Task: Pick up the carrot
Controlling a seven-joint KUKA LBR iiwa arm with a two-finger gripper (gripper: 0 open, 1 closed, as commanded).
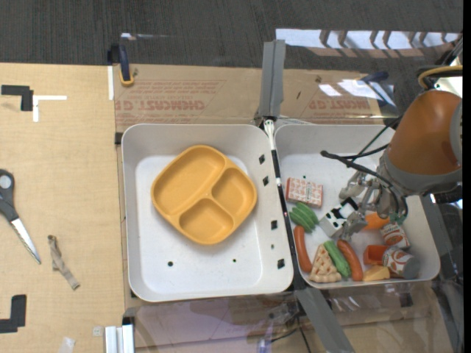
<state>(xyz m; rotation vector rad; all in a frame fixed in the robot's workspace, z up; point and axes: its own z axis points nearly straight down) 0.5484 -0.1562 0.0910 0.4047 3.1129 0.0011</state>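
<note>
The carrot (377, 220) appears as a bright orange piece in the right bin (291, 153), mostly hidden behind the wrist and its cables. My gripper (352, 216) hangs low over the middle of that bin, just left of the orange piece and above the other toy food. Whether anything sits in the gripper I cannot tell. The arm's orange band (430, 134) looms above the bin's right side.
The right bin also holds a pink wafer pack (304, 191), a green vegetable (303, 216), a red sausage (302, 247), a pizza slice (322, 265), an orange-red stick (352, 260) and cans (394, 237). A yellow divided plate (204, 194) lies in the left bin (140, 271). Scissors (15, 223) lie far left.
</note>
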